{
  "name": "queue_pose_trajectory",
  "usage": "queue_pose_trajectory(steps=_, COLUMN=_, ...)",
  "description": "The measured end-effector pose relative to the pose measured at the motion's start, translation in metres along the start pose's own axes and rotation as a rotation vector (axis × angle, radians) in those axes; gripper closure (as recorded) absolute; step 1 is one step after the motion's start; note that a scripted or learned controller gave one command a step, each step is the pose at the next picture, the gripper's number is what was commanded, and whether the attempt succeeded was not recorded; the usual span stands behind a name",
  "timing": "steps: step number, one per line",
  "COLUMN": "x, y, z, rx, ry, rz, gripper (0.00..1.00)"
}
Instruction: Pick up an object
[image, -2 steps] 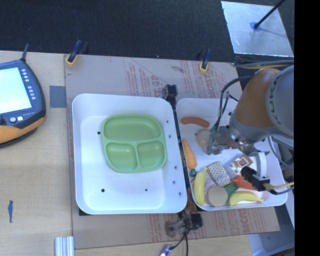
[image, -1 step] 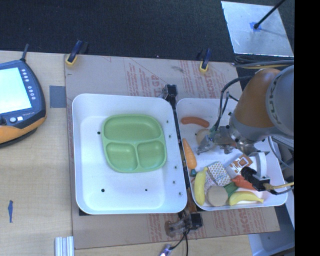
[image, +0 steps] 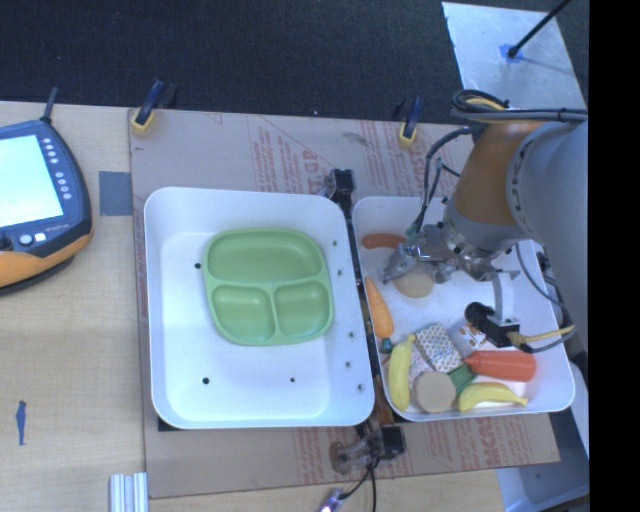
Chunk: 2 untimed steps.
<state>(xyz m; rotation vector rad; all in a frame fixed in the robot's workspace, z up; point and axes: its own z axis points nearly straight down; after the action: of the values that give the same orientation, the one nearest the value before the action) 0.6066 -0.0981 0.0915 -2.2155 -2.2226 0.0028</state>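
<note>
My gripper (image: 418, 260) is low over the back part of the right bin (image: 556, 340), hanging from the grey arm with its orange band (image: 490, 180). Right under and just in front of it lies a pale beige round piece (image: 414, 285). I cannot see whether it touches that piece. A small orange-brown sausage (image: 381, 241) lies just to its left, and an orange carrot (image: 378, 308) runs along the bin's left wall. At the front of the bin are a yellow-green banana (image: 399, 372), a patterned cracker (image: 437, 346), a round tan cookie (image: 434, 392), a red-orange piece (image: 499, 365) and a yellow banana (image: 490, 398).
The left bin (image: 170, 330) holds a green divided plate (image: 268, 285). A handheld control pendant (image: 35, 200) lies on the bench at far left. Cables and a black part (image: 482, 320) hang from the wrist over the right bin. Clamps (image: 147, 108) hold the cardboard at the back edge.
</note>
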Motion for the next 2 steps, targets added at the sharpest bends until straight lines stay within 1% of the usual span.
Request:
queue_pose_trajectory(steps=1, x=-0.008, y=0.050, z=-0.001, rx=-0.001, ry=0.000, rz=-0.001, gripper=0.00)
queue_pose_trajectory(steps=2, x=-0.002, y=-0.003, z=0.000, rx=0.002, ry=-0.001, rz=-0.001, gripper=0.00)
